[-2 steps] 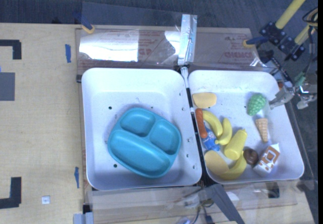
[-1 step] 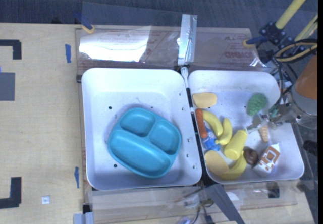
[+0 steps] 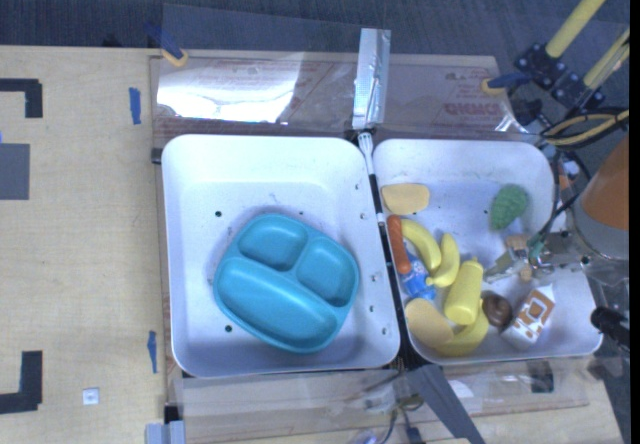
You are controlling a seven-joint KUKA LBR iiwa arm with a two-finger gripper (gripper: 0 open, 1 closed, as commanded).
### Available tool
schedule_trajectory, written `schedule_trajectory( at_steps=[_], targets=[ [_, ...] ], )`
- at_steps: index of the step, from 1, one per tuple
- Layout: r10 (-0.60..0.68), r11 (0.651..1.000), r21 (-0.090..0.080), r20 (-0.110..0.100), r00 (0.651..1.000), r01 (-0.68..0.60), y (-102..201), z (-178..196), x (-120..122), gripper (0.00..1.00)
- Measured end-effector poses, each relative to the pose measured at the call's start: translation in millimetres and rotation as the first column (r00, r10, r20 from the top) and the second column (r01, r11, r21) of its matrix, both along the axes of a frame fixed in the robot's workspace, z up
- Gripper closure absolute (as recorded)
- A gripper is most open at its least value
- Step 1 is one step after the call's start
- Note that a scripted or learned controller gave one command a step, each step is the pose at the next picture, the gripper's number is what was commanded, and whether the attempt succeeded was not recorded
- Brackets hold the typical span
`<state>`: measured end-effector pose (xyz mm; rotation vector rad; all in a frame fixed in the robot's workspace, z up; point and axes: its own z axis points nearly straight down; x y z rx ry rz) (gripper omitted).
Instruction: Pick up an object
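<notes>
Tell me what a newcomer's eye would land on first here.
First the big blue divided plate, lying alone in the left bin. Next the jumble in the right bin: yellow bananas, a green leafy piece near the far corner, and a brown-and-white packet at the near right.

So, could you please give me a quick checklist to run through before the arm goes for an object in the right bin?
1. Objects lie in the right bin: ok.
2. Green object lies apart from the others: ok.
3. Bananas and yellow cylinder are free of each other: not ok, crowded together.
4. Gripper is over the right bin: ok.
5. Fingers open: cannot tell.
6. Blue divided plate is out of the way in the left bin: ok.
</notes>
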<state>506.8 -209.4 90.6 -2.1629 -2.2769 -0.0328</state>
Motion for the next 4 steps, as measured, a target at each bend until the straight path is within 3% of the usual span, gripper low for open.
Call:
schedule_trajectory(
  at_steps=[1,2,3,4],
  targets=[
    [-0.004,1.000,-0.011,0.002,1.000,0.004,-4.3,9.2,-0.8,1.00],
    [-0.188,0.982,-0.015,-0.010,0.982,0.188,41.5,82.2,44.0,1.00],
    [-0.090,0.996,-0.015,-0.011,0.996,0.089,89.7,104.9,99.8,1.00],
    [0.076,0.997,-0.014,-0.014,0.997,-0.076,161.9,128.1,5.9,1.00]
  ],
)
